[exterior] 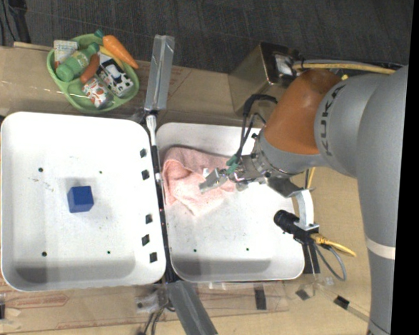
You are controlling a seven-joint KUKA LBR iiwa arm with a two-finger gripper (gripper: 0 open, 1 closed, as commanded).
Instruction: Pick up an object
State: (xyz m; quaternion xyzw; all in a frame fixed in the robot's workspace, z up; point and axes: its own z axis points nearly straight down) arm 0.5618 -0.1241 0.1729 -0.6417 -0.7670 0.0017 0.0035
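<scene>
The grey arm (355, 130) is reaching in from the right, its orange band (299, 116) sitting above the wrist, and the gripper (214, 178) is hanging low over the right bin (231, 261). Its metal fingers (210, 176) are pointing left and resting against the right edge of a crumpled pink cloth (183, 179), which is lying in the upper left part of that bin, close to the divider between the two bins. The fingertips seem to be touching or pressing into the cloth's folds, but from this angle I cannot tell whether they are spread or pinching fabric; no cloth is clearly showing between them.

A small blue cube (81, 198) is sitting in the left bin (17, 257), well apart from the gripper. A green bowl (61, 88) of toy food is standing on the bench beyond the left bin.
</scene>
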